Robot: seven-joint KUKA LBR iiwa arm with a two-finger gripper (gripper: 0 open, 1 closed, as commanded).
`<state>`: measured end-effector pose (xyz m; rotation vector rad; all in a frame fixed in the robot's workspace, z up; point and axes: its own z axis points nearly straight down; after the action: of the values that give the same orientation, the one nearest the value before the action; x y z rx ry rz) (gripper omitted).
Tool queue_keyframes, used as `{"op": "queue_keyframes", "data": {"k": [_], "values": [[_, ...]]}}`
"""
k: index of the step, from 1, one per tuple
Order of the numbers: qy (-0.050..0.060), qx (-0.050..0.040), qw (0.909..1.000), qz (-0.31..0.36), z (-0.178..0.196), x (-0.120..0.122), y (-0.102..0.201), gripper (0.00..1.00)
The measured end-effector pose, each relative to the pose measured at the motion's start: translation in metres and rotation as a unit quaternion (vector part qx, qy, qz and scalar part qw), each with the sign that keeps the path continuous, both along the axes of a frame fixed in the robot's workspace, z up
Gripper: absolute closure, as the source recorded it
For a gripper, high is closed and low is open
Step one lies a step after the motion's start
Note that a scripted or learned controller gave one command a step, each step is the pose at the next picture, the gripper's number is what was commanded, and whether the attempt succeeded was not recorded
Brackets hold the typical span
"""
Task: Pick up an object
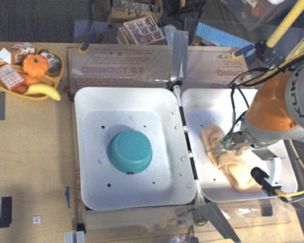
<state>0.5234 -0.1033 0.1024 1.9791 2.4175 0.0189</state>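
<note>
The gripper (228, 145) hung low over the beige soft object (228, 163) in the right bin (192, 110); its closure could not be told. It should descend straight and close fully before lifting.

Occlusions and cut-offs, right bin

Pincer (227, 145) fingertips too small and blurred to read; grey-and-orange arm (273, 110) cut off at right edge, covering part of the floppy beige cloth-like object (228, 161) and the shallow white right bin (192, 110).

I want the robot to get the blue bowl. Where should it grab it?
The teal bowl lies upside down in the left bin, so no rim sticks up to pinch. Probably best to come straight down from above and close across its round sides, near the flat base. It stands apart from the bin walls, leaving finger room.
</note>
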Motion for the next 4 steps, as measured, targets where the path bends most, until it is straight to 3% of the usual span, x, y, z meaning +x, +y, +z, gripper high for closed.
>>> {"op": "queue_keyframes", "data": {"k": [1,2,3,4], "values": [[0.0,0.0001,1.0,0.0,0.0,0.0,0.0,0.0],[0.005,0.0002,0.9999,0.014,-0.012,0.027,0.003,0.0],[0.002,0.0008,0.9999,0.012,-0.001,0.028,0.002,1.0],[0.002,0.0008,0.9999,0.012,-0.001,0.028,0.001,0.0]]}}
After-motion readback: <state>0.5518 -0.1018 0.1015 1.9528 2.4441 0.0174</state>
